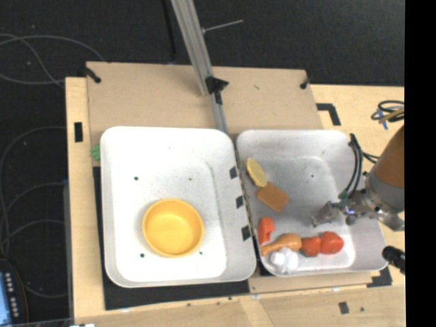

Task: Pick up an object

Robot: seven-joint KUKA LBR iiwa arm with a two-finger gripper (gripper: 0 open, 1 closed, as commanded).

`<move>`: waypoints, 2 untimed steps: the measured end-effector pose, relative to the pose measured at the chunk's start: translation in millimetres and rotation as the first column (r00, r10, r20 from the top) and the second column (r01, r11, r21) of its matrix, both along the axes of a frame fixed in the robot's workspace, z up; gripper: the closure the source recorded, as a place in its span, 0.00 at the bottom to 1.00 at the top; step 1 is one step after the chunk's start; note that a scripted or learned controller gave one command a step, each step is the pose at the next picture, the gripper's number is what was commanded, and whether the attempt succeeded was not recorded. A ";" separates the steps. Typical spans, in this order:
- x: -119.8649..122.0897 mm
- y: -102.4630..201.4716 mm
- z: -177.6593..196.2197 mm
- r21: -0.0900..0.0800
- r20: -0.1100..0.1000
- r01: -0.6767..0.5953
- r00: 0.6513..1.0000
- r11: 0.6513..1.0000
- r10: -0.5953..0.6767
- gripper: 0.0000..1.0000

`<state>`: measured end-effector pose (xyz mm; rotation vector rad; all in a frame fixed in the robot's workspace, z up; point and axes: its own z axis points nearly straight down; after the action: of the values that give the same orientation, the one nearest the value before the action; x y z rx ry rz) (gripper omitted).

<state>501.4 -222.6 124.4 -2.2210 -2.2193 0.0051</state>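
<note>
The right bin (300, 148) holds a pale yellow slice (257, 172), a brown block (272, 197), a small red piece (266, 226), an orange carrot-like item (281, 242), a white lump (285, 259) and a red tomato-like item (325, 244). My gripper (325, 213) reaches in from the right, low over the bin's right half, just above the red item and apart from it. Nothing shows between its fingers.
The left bin (163, 162) holds a yellow bowl (173, 227). A grey metal pole (194, 39) slants from the top down to the gap between the bins. Black cables (354, 165) hang beside the arm's wrist.
</note>
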 end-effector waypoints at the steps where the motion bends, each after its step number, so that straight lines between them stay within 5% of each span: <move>1: 0.1 -1.7 -24.1 -0.002 0.004 0.001 1.000 1.000 -0.001 0.00; 2: 1.5 -2.4 -12.2 -0.003 0.009 0.004 1.000 1.000 -0.004 1.00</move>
<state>502.9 -225.0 112.2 -2.2317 -2.2209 -0.0021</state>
